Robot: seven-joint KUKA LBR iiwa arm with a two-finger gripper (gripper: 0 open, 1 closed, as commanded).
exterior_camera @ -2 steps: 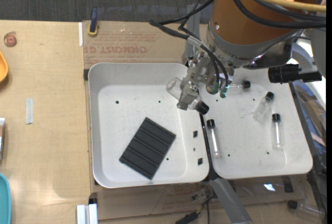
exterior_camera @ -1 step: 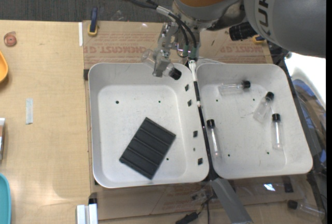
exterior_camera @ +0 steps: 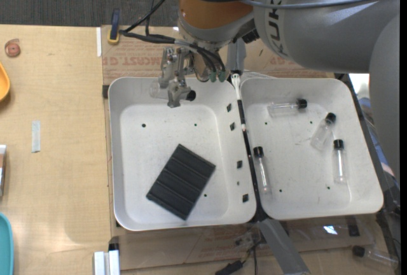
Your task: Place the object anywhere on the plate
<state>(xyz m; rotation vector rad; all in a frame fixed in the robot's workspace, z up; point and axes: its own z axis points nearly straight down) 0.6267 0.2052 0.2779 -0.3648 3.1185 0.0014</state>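
Bins sit side by side in the middle of the frame, the left bin (exterior_camera: pixel 121 140) and the right bin (exterior_camera: pixel 362 159) touching along their inner walls. A dark ribbed plate (exterior_camera: pixel 182 180) lies flat in the lower middle of the left bin, turned at a slant to the bin's walls. Four clear tubes with black caps lie in the right bin: one tube (exterior_camera: pixel 286 107) near its upper wall, a second tube (exterior_camera: pixel 324 130) just right of centre, a third tube (exterior_camera: pixel 339 160) toward the right side, and a fourth tube (exterior_camera: pixel 261 169) along the left wall, close to the seam between the bins. All four are well apart from the plate.

The grey arm (exterior_camera: pixel 331 6) with its orange band fills the upper right of the frame, cables looping around it. The gripper (exterior_camera: pixel 174 99) hangs over the upper part of the left bin, near its back wall, above and well apart from the plate. Whether it is spread or pressed together cannot be told from this angle, and nothing can be made out in it. A wooden bench (exterior_camera: pixel 57 140) shows at the left of the frame.
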